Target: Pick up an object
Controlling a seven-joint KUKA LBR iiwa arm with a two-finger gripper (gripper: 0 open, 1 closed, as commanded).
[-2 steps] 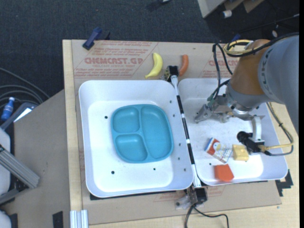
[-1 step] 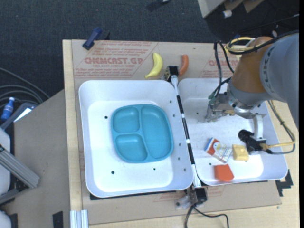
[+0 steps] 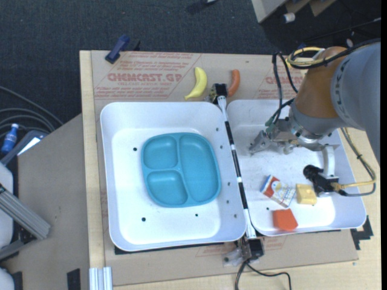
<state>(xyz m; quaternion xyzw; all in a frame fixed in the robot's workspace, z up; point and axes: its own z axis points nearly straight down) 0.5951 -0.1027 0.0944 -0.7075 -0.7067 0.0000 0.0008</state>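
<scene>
My gripper point(image 3: 262, 140) hangs low over the far part of the right bin point(image 3: 351, 213), pointing left toward the divider between the bins. Nothing shows between it and the bin floor. Nearer the front of this bin lie a small red, white and blue box point(image 3: 271, 186), a pale packet point(image 3: 285, 196) touching it, a yellow block point(image 3: 306, 195) and an orange block point(image 3: 285, 220). All of them sit well clear of the gripper, toward the front edge. The left bin point(image 3: 121, 222) holds a blue divided plate point(image 3: 181, 169).
Behind the bins, a yellow banana point(image 3: 196, 83) and an orange sausage-shaped toy point(image 3: 234, 81) rest on the wooden bench. A blue object point(image 3: 117, 49) lies at the bench's far left corner. The grey arm point(image 3: 344, 89) crosses above the right bin's far right side.
</scene>
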